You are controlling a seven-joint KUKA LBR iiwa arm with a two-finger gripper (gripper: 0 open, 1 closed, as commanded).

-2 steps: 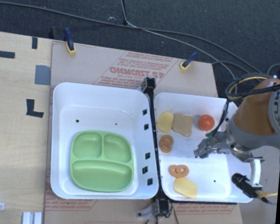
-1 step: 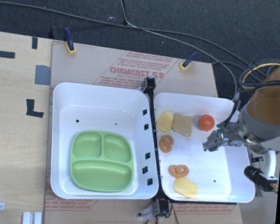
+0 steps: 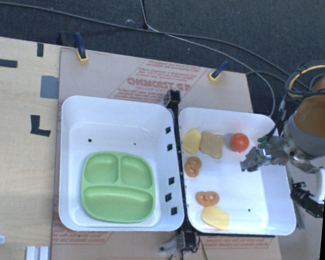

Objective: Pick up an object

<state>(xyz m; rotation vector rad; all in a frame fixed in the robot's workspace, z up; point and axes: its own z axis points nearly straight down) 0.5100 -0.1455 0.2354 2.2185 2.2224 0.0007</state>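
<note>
Over the right bin [image 3: 273, 223], the pincer [image 3: 251, 162] hovers.

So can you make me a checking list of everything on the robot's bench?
Surface: cardboard sheet on a wooden bench, bearing a left bin and right bin.
Job's things: in the right bin, tomato, brown block, yellow piece, pretzel, second pretzel, yellow wedge.
Clutter: green plate in the left bin.
Grippers: gripper over the right bin, right of the tomato, holding nothing seen.
Cables: black cables behind the bench; yellow ones on the arm.
Surroundings: two clamps on the cardboard's back edge, dark floor.
</note>
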